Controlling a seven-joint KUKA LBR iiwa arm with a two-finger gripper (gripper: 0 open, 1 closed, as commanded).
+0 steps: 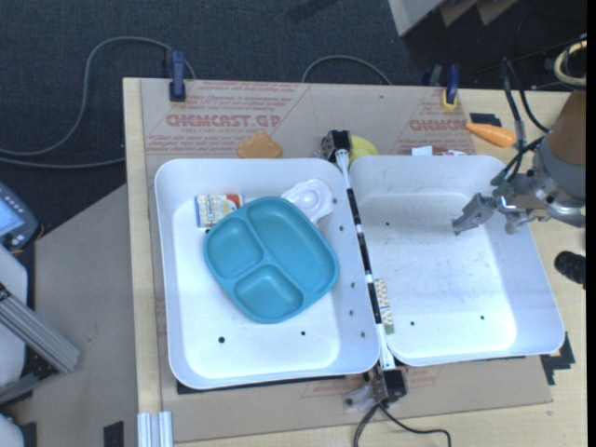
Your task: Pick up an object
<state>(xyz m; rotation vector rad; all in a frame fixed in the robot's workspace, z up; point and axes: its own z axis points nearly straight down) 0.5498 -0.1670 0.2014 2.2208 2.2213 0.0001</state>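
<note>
Gripper (pixel 470 216) hangs over the far part of the right bin (pixel 484 333); whether it is wide or narrow cannot be told, and nothing shows in it. Candidates lie in the left bin (pixel 279 361): blue divided tray (pixel 270 259), with a small carton (pixel 216 208) and a white piece (pixel 309 196) at its far edge. Judged step: approach, nothing picked. Next move calls for travel left across the divider, then descent.

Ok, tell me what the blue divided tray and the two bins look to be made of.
Blue divided tray: likely moulded plastic, smooth satin finish, with rounded compartment walls and an even colour. Left bin and right bin: apparently thin formed white plastic, matte, with soft rounded rims; the right one shows dark scuff specks.
</note>
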